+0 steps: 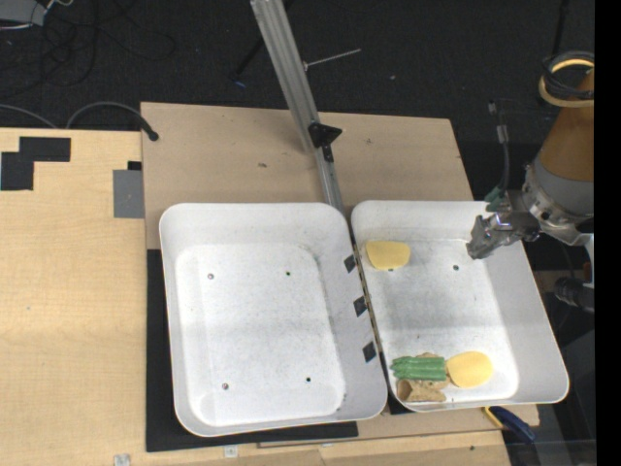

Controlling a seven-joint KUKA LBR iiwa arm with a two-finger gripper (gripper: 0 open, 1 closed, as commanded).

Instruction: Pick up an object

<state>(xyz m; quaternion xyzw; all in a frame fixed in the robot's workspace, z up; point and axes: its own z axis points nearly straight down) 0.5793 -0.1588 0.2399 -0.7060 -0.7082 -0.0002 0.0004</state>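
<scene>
The pale wooden surface (pixel 78 289) carries two shallow white plastic bins side by side, the left bin (pixel 257 318) and the right bin (pixel 529 343). From the right edge the grey arm with its orange upper part (pixel 568 153) reaches in, and its metal two-finger hand (pixel 482 244) hangs over the right bin's far right corner, with nothing visible between the tips; how far the tips are spread I cannot tell, since they are small and dark against the rim. The candidates for picking all lie in the right bin: a flat pale yellow piece (pixel 388 254) near the far left corner, and at the near edge a cluster of a rounded yellow lump (pixel 471 368), a ribbed green item (pixel 419 366) just beside it, and a small brown crumbly piece (pixel 421 390) touching the green one from below. I judge this to be the approach step, with no grasp made. The next move calls for carrying the hand over one chosen item, the lone pale yellow piece being the least crowded, then lowering onto it.
</scene>
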